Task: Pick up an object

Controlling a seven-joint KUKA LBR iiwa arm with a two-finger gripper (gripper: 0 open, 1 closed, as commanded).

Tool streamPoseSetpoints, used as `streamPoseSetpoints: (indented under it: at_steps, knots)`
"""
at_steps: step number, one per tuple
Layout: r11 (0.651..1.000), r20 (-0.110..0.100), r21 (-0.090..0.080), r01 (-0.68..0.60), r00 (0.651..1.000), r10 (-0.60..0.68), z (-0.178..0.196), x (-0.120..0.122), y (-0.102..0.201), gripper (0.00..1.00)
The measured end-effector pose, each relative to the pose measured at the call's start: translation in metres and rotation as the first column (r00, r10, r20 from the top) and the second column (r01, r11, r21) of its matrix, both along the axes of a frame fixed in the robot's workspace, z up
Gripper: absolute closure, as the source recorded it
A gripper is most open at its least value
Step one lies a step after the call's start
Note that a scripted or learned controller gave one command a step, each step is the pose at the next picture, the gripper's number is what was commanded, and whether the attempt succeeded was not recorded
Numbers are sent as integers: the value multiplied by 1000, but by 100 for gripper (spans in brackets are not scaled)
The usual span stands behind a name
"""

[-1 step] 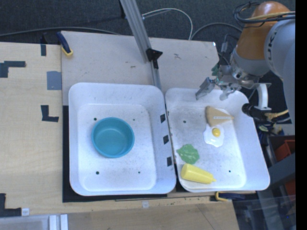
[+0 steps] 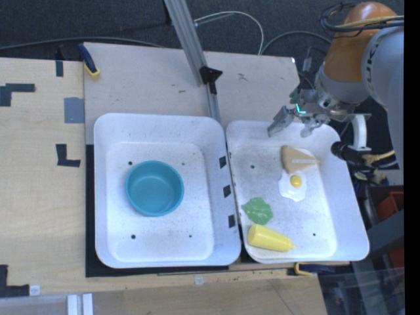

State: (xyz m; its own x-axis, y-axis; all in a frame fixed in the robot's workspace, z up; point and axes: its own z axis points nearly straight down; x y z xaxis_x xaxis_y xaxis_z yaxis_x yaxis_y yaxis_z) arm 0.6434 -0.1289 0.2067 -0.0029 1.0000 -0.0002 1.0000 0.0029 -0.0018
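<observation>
The right bin holds a tan wedge of cheese, a fried egg, a green lettuce leaf and a yellow corn-like piece. A blue bowl sits in the left bin. My gripper hangs over the far edge of the right bin, above and behind the cheese wedge. Its two fingers are spread apart with nothing between them.
A slanted metal pole crosses the bench behind the bins, ending at a black clamp. Cables lie on the dark floor beyond. A blue and yellow clamp grips the board's far left corner.
</observation>
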Motion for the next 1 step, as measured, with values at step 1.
streamPoseSetpoints:
  at_steps: [1]
  knots:
    - [1000,-4,-1,2,1000,-2,-50,0,-9,0]
